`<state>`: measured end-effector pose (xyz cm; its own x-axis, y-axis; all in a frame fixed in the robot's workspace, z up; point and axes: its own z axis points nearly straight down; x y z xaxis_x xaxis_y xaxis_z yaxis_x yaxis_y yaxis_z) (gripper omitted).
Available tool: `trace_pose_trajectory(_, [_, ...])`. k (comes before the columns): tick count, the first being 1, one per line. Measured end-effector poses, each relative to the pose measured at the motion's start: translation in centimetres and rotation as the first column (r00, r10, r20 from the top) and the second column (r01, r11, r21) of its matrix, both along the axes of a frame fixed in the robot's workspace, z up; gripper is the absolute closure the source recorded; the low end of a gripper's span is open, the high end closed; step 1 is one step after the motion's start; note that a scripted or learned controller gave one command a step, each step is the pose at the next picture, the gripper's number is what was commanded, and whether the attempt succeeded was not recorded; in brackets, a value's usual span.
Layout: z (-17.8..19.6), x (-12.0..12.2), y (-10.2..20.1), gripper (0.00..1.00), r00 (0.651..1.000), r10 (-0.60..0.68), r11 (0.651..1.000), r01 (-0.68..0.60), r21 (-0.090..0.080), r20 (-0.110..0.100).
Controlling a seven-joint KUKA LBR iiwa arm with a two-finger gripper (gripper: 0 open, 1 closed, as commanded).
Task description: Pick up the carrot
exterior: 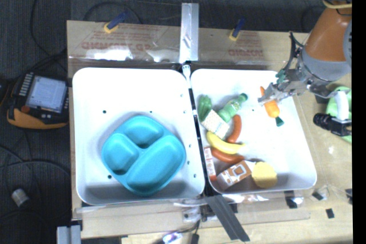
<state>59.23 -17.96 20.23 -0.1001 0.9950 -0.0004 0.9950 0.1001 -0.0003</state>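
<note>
The carrot (pixel 273 108) is small and orange, with a green tip pointing down and to the right. It hangs over the upper right part of the right bin (pixel 297 148), above the bin floor. My gripper (pixel 275 95) comes in from the right and is shut on the carrot's upper end. The grey wrist and orange band (pixel 329 37) stand behind it, over the bin's right corner.
In the right bin lie a banana (pixel 226 146), a red sausage (pixel 234 128), a green bottle (pixel 231 106), a green vegetable (pixel 204 104), a white block (pixel 213 121), a yellow wedge (pixel 264 174) and a red carton (pixel 233 173). The left bin holds a blue divided plate (pixel 143 152).
</note>
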Motion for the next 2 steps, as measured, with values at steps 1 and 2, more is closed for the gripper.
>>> trace_pose_trajectory(1, [-1.2,-0.6,-0.7,1.00,0.996,-0.091,0.996,0.091,0.001,-0.001])
trace_pose_trajectory(2, [-4.9,-3.3,-1.0,1.00,0.869,-0.495,0.869,0.495,-0.001,-0.003])
